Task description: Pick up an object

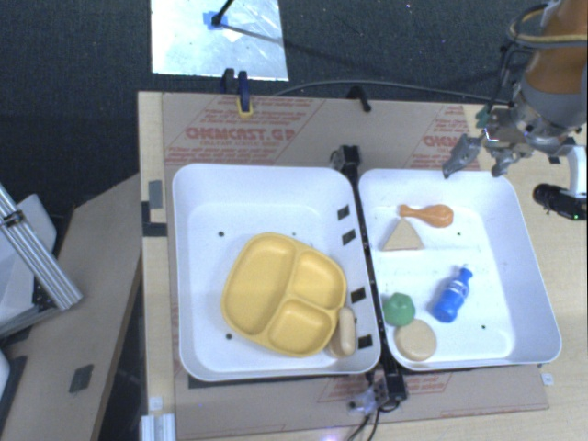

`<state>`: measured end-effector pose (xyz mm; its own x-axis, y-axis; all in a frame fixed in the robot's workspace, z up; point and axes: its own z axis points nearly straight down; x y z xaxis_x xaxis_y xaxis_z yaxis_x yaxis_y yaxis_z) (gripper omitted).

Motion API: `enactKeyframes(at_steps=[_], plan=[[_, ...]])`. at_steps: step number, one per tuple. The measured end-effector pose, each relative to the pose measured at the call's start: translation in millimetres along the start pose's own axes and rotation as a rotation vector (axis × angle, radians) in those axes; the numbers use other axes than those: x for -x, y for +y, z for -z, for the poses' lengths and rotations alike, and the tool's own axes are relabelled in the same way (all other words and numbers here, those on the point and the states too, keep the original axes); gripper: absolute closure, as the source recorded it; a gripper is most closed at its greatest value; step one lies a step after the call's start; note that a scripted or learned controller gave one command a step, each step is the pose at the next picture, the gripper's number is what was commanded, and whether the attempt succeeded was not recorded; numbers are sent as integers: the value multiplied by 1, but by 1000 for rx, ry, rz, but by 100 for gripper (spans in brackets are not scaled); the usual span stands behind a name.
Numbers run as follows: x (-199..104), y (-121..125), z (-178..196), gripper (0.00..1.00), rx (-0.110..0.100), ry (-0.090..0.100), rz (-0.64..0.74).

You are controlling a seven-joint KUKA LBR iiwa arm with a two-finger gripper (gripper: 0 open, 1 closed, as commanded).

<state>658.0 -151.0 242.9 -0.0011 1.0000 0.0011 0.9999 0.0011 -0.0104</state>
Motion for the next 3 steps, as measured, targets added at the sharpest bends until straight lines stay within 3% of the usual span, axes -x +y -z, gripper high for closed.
enactKeyframes(at_steps=[1, 3], plan=[[0, 2, 8, 0, 12, -2, 2], [-9, 3, -83, 0, 9, -1, 3]])
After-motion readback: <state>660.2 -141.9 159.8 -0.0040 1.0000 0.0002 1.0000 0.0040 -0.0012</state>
